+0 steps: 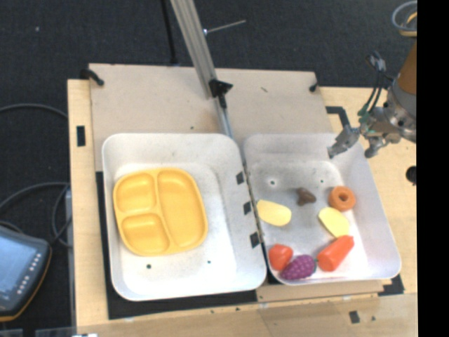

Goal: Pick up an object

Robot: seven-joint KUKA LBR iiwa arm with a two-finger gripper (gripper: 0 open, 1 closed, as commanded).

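Note:
The right bin (372,188) holds several toy foods: a pale yellow lump (273,213), a small brown piece (306,196), an orange ring (342,199), a yellow wedge (334,222), an orange carrot-like piece (336,253), a red piece (280,256) and a purple grape bunch (299,267). My gripper (356,144) hovers over the bin's far right corner, above and behind the orange ring. Its fingers stand open with nothing between them.
The left bin (224,258) carries a yellow divided plate (160,210). A slanted metal post (196,41) rises behind the bins. A handheld pendant (17,269) lies off the bench at the lower left.

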